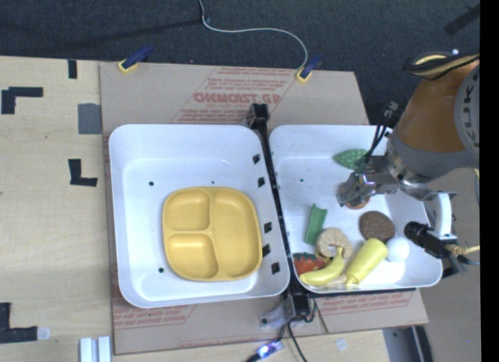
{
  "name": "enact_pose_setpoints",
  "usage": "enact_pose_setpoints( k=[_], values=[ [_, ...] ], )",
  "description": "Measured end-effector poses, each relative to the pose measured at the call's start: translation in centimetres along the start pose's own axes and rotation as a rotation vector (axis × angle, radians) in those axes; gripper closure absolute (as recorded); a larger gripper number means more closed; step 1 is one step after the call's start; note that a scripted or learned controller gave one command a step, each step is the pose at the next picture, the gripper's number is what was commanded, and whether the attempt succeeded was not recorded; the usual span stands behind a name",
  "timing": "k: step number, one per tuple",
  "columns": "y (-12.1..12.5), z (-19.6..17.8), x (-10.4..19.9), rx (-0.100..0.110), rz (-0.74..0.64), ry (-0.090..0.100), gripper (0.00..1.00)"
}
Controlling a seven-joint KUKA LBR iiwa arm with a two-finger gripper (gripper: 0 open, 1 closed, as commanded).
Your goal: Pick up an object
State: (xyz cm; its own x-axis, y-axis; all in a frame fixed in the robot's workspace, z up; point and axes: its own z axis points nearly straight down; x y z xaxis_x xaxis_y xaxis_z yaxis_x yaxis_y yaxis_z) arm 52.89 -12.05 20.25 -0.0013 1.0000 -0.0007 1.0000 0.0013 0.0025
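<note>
Claw (355, 190) tips too blurred to judge; arm (437, 126) covers part of green leaf (348, 157)

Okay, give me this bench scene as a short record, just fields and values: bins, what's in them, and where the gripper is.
left bin: holds a yellow divided plate
right bin: holds a green stick, a banana, a yellow bottle, a brown disc, a white ball, a green leaf
clutter: toys bunched in the right bin's near corner
gripper: over the right bin, above the toys, nothing seen between its fingers
arm: reaches in from the right
</note>
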Motion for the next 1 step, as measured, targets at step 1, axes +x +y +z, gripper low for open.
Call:
enact_pose_setpoints(
  k=[1],
  values=[
    [0.05, -2.29, 0.05, 0.002, 0.0, 0.001, 1.0]
  ],
)
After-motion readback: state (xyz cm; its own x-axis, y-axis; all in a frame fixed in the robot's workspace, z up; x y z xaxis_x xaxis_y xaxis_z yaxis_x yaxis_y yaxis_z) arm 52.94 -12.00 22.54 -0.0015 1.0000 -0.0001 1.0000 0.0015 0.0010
